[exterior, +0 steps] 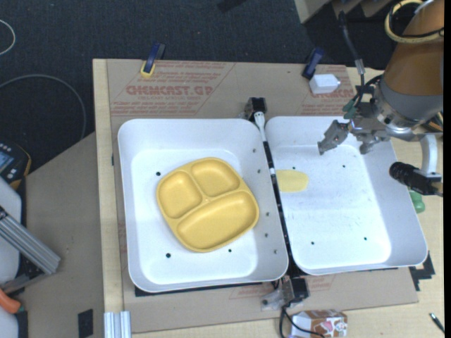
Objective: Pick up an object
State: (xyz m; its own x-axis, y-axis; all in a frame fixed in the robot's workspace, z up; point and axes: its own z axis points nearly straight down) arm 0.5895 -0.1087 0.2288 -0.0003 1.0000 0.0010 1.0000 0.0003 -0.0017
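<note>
Yellow divided plate (pixel 206 211) seen flat in left bin (pixel 134 189); rim too wide, slip judged likely. Small yellow piece (pixel 292 181) lies low in right bin (pixel 352 252), beside shared wall; fingertip clash risked. Gripper (pixel 349 138) poised above right bin's far end, fingers spread, nothing held.

We see a brown board surface (pixel 211 83) with red lettering carrying two shallow white bins touching side by side: the left bin (pixel 137 210) and the right bin (pixel 394 238). A small white block (pixel 324 84) lies near its far edge.
</note>
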